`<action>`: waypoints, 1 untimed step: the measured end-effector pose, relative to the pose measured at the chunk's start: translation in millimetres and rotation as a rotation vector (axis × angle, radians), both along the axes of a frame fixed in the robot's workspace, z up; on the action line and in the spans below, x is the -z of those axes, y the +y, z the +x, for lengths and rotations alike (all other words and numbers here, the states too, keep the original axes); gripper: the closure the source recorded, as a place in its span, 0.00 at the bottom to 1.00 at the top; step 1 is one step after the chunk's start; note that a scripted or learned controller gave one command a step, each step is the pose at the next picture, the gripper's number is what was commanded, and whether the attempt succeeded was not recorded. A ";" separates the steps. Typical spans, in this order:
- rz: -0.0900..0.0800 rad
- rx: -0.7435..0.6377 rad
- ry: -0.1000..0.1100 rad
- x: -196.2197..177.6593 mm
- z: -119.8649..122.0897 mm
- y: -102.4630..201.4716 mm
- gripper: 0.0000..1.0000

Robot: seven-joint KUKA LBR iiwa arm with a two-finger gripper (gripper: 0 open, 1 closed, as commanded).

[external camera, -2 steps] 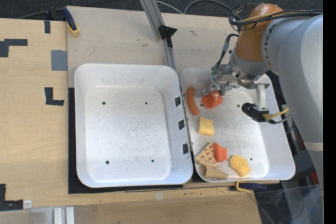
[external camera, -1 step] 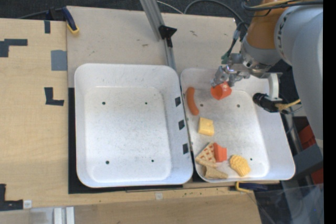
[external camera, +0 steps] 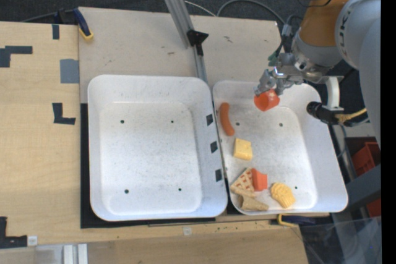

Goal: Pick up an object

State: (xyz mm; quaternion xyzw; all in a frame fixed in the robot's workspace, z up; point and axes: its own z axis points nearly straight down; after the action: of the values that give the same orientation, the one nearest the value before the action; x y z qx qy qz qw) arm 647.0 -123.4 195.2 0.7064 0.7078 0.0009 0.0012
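Arm: grey KUKA arm (external camera: 346, 28) with an orange band enters from the right and reaches over the upper part of the right bin.
Gripper: the gripper (external camera: 270, 86) points down over the far left area of the right bin; its jaws are clenched on the red object, which shows between the fingers.
Red object: a small red-orange block (external camera: 266, 100) hangs at the tips of the jaws, above the bin floor near the bin's upper edge, well apart from the other items.
Right bin: shallow white bin (external camera: 322, 176) holding the remaining items, all in its left half.
Sausage: an orange-red sausage shape (external camera: 226, 119) lies lengthwise near the bin's left wall, upper part.
Yellow block: a yellow cube-like piece (external camera: 242, 149) sits just below the sausage.
Lower cluster: a waffle-like wedge (external camera: 243, 183) touches a small red piece (external camera: 259, 180); a tan piece (external camera: 253, 203) lies just beneath them; a yellow corn-like piece (external camera: 283, 195) lies just beside these to the right.
Left bin: shallow white bin (external camera: 148, 145), speckled floor, beside the right bin with rims touching.
Desk: pale wooden desk (external camera: 37, 133) carries both bins; a metal post (external camera: 176, 0) stands slanted behind them.
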 end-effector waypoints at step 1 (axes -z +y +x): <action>-0.001 0.000 -0.002 -54.1 8.7 -6.6 1.00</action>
State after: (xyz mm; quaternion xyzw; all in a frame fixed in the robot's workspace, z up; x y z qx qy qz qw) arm 655.7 -130.0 249.3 0.7065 0.7078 0.0014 0.0025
